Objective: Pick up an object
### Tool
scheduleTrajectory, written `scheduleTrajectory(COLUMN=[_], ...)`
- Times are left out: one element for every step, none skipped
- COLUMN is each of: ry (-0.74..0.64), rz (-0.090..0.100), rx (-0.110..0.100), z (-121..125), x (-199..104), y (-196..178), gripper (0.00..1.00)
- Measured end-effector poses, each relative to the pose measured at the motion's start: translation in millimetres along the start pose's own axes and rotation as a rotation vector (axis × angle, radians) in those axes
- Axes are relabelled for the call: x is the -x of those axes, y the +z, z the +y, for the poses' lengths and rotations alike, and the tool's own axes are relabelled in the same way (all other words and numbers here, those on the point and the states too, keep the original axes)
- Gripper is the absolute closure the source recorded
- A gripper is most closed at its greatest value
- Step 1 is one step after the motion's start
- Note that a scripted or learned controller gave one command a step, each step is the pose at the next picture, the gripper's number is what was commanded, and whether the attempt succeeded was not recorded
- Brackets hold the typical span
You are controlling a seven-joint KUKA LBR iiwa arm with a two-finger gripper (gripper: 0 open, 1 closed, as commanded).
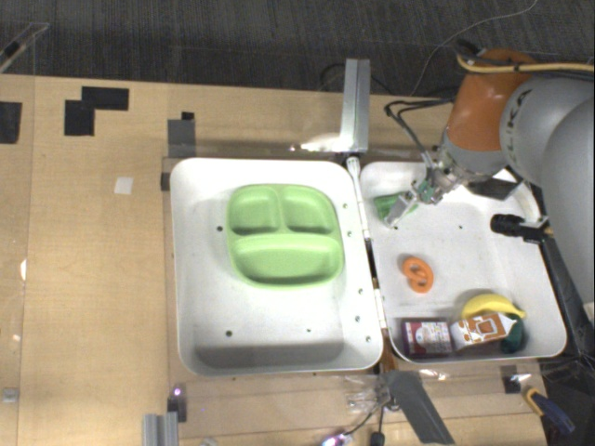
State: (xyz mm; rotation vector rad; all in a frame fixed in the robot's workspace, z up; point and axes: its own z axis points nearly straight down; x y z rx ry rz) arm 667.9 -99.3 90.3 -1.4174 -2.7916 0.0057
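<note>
The claw (420, 193) sits low at the back-left corner of the right bin (544, 277), touching a small green object (389, 208); whether it grips it or how wide it stands cannot be told. Nearer lie an orange ring (417, 273), a banana (490, 305) and a brown carton (426, 336)

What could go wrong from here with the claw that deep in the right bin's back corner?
The claw sits low by a small green object near the right bin's back-left wall; it may scrape the wall or push the object against it rather than grip it. The other items, an orange ring, a carton and a banana, lie apart near the front, so a miss here lifts nothing.
</note>
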Motion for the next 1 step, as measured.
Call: scheduleTrajectory(ry=[0.181], rz=[-0.011], rx=[0.014], z=[-104.8], x=[-16.9], y=[-1.4], gripper=[0.0])
